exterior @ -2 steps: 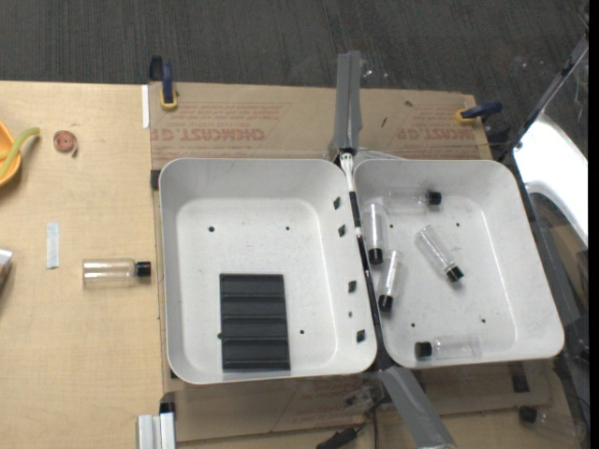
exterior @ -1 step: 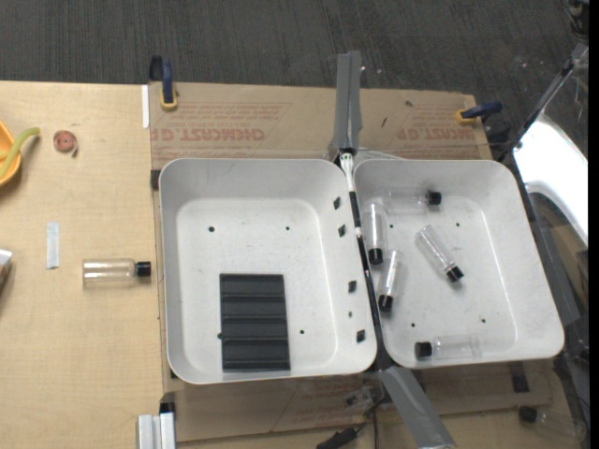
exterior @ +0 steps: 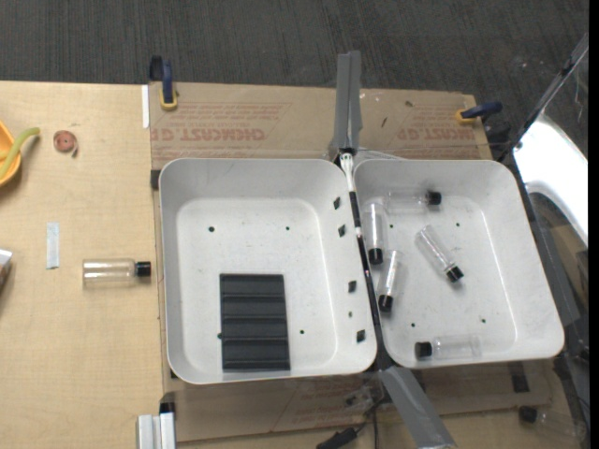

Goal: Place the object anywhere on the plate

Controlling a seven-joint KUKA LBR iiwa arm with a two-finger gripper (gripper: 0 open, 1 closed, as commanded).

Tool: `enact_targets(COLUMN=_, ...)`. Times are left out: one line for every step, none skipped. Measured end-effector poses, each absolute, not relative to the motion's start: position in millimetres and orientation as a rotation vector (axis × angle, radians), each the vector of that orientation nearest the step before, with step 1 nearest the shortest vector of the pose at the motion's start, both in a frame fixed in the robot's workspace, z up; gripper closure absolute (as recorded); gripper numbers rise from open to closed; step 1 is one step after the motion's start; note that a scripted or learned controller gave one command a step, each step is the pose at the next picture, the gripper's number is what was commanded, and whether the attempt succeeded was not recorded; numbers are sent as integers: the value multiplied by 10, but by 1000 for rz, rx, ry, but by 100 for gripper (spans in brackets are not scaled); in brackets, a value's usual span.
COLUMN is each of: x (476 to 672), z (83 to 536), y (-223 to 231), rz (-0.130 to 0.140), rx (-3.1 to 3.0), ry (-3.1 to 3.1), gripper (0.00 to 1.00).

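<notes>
A black ribbed plate lies flat in the near part of the left white bin. The right white bin holds several clear vials with black caps. One vial lies along the bin's left wall, and another lies just below it. A third vial rests at a slant near the middle. Further vials lie at the back and by the front wall.
A clear bottle with a black cap lies on the wooden bench left of the bins. Blue clamps hold the cardboard behind the bins. A white curved body stands at the right edge.
</notes>
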State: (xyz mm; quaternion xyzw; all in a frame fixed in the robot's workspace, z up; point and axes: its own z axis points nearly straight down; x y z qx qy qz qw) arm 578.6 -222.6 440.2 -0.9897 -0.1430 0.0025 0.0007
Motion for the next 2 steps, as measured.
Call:
enact_targets(x=6194, z=4394, y=-1803, rz=8, rx=-3117, ry=-386, gripper=0)
enact_targets(x=6018, z=4394, y=-2226, rz=9, rx=-3125, ry=-312, gripper=0)
